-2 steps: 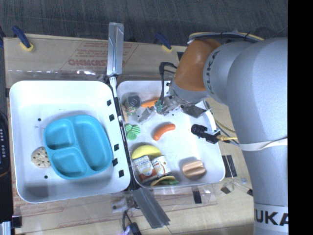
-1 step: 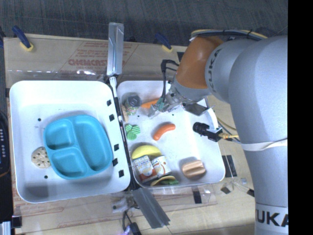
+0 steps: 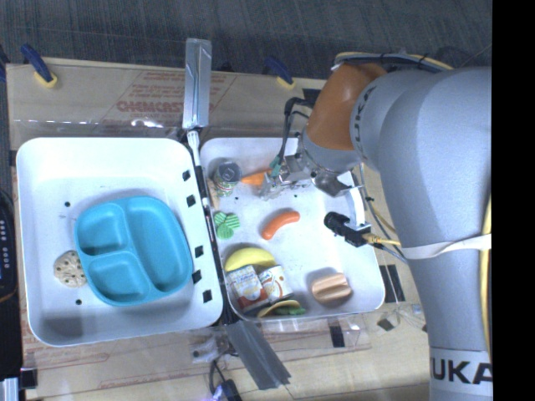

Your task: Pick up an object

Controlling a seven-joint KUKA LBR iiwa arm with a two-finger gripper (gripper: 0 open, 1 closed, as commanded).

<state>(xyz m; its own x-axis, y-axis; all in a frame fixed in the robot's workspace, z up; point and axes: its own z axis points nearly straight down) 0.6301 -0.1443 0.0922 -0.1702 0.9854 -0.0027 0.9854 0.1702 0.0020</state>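
The grey arm reaches in from the right, its orange band above the wrist, and the gripper hangs low over the upper part of the right bin. Whether anything sits between its tips cannot be told from this slanted angle, nor how far apart they stand.

Just left of the gripper lies a small orange carrot, close to or touching the gripper's tip; contact is unclear. Further left, near the bin's upper left corner, sits a small metal can. Below the gripper, apart from it, an orange sausage lies tilted on the bin floor. A green ridged piece rests by the left wall. In the lower part of the bin a yellow banana sits just above a printed food pouch, with a yellow-green item below them against the bottom wall. A tan bun-like sandwich lies to the right of the pouch.

The left bin holds a blue divided plate, and a round cookie lies just beside the plate's left edge. Both bins rest on a brown board surface.
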